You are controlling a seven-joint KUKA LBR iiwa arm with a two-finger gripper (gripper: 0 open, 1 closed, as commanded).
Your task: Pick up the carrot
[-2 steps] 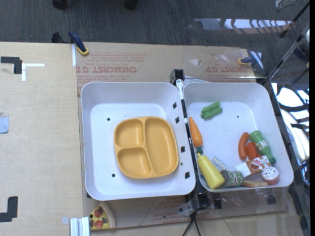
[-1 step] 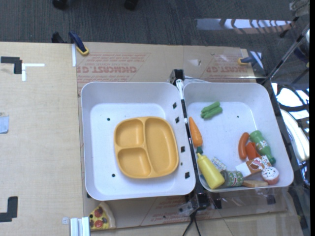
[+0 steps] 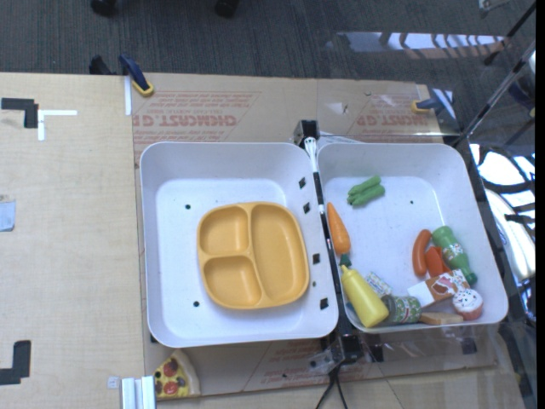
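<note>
The carrot [image 3: 338,229] is orange with a small green top and lies along the left wall of the right bin [image 3: 460,177], its tip pointing toward the back. Just below it, almost touching, lies a yellow mustard bottle [image 3: 364,297].
The left bin [image 3: 162,228] holds a yellow three-part plate [image 3: 253,255]. In the right bin lie green beans [image 3: 366,191], a red sausage [image 3: 421,253], a green bottle [image 3: 452,253] and several small food toys at the front right corner. A pizza slice toy [image 3: 173,378] lies on the bench in front.
</note>
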